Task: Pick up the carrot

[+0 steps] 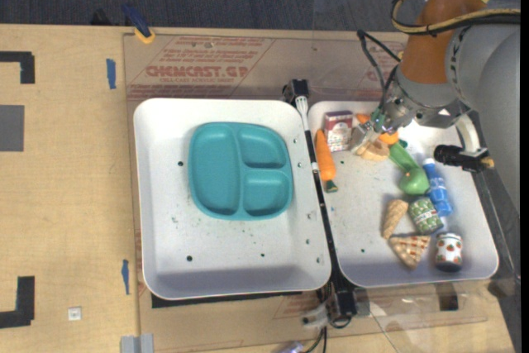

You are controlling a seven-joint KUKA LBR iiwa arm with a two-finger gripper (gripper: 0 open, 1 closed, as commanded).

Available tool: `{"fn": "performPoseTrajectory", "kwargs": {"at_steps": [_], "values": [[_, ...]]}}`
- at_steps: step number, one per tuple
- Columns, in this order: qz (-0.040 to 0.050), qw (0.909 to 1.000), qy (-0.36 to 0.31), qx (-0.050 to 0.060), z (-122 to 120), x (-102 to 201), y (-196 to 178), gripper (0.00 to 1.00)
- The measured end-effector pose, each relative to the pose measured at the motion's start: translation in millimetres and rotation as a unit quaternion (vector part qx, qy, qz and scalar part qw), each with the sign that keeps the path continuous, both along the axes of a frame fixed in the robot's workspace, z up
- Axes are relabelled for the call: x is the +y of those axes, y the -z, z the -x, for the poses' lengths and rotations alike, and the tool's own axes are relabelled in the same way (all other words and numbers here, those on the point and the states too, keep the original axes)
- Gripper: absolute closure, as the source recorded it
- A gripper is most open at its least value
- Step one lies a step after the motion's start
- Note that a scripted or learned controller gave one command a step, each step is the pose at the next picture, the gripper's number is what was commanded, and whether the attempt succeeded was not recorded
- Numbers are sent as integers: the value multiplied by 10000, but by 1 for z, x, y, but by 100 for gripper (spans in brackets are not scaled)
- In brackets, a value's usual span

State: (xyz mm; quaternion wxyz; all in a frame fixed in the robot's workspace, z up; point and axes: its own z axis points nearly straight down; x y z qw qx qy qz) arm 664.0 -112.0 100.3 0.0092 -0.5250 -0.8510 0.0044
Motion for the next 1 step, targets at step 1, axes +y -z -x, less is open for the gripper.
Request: {"fn": "performPoseTrajectory", "kwargs": {"at_steps": [1], "values": [[-1,9999,23,-162,30,74,-90,100]]}}
